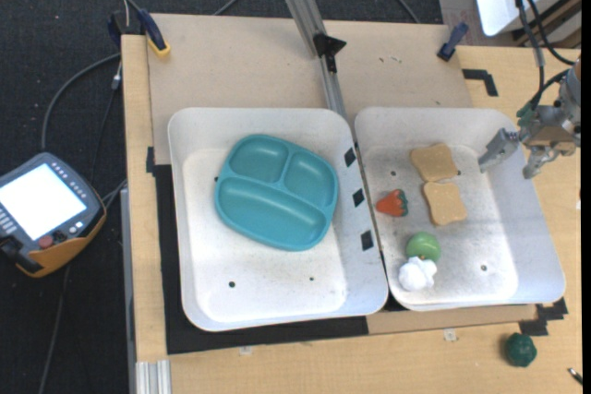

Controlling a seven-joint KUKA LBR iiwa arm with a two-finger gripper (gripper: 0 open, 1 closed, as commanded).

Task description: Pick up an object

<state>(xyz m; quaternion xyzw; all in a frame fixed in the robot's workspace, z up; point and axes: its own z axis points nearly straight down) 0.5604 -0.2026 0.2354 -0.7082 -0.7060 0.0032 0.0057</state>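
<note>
In the right bin lie two tan bread slices, a red strawberry-like toy, a green ball and a small white object. My gripper hangs over the right bin's far right edge, to the right of the upper bread slice. Its two fingers are spread apart with nothing between them. The left bin holds a teal divided plate.
A dark green ball lies on the bench outside the bins, at the lower right. A metal pole slants up from between the bins. Blue clamps grip the board's far corners. A handheld pendant lies on the floor at left.
</note>
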